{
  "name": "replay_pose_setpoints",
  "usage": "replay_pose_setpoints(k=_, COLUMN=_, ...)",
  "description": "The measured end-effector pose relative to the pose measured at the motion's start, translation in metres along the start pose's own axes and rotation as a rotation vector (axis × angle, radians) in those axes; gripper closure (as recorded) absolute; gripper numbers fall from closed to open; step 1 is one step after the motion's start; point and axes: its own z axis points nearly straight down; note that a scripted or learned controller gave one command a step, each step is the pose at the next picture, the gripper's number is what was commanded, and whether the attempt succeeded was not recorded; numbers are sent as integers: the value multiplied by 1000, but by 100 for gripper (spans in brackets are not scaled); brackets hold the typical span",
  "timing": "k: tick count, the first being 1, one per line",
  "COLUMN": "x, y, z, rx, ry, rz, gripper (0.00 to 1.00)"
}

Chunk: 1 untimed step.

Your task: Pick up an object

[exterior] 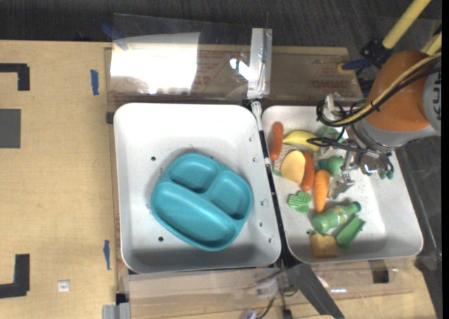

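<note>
The pincer (345, 179) is hovering in the right bin (403, 230), its opening impossible to tell. The carrot (320, 191) is lying just left of it, long axis running toward the bin's near wall.

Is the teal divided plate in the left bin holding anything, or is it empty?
Empty. The teal divided plate lies flat in the left bin, and all three compartments show bare teal.
</note>
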Motion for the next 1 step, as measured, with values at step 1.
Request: replay_pose_setpoints(k=1, x=8, y=47, z=0, rx=0, ry=4, rz=-33, gripper=0)
